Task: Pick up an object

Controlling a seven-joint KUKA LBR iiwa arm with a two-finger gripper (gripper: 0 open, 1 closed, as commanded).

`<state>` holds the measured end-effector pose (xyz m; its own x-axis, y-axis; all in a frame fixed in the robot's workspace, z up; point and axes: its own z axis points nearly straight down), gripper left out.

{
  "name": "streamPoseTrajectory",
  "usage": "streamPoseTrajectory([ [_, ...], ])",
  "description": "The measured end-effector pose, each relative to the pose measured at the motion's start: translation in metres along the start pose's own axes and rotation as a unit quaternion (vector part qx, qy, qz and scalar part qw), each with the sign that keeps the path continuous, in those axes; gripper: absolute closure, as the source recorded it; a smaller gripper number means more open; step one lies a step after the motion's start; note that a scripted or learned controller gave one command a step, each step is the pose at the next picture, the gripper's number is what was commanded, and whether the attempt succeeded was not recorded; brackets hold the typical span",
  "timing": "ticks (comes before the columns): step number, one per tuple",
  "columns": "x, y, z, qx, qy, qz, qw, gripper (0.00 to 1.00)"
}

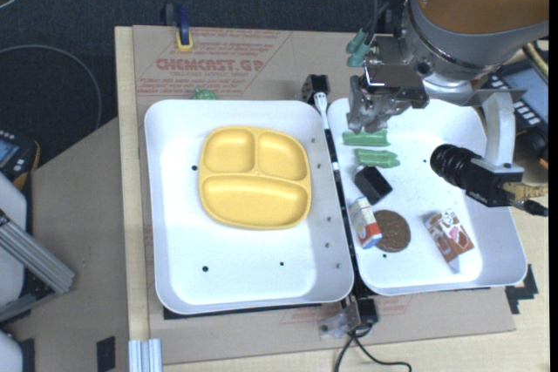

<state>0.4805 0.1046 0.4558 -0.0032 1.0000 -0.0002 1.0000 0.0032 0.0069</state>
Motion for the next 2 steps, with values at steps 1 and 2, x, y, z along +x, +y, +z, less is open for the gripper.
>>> streamPoseTrajectory([
  [1,-0.027,-0.001,-0.042,0.0,0.0,0.003,1.0,1.0],
  [2,-0.056,-0.002,-0.011,0.006,0.0,0.004,1.0,1.0],
])
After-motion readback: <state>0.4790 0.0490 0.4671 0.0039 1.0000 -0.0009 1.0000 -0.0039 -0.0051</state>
